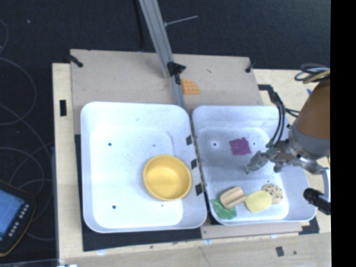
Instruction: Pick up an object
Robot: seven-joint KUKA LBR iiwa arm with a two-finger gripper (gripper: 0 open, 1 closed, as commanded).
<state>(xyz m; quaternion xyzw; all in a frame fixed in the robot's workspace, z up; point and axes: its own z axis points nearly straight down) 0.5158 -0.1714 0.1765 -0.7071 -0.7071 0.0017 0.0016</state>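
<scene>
Lemon-like yellow lump [258,201] (smooth, rounded) beside speckled cookie [272,191]; claw [266,162] grip state unclear.

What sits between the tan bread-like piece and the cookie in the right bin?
In the camera view, a yellow lemon-like piece lies between the tan piece and the cookie.

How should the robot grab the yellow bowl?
Best guess: pinch the yellow bowl by its rim, coming straight down from above. It sits upright and open in the left bin, so the thin edge is the only part narrow enough for two fingers, one inside and one outside. The side nearest the right bin looks handiest, since the gripper reaches in from there.
</scene>
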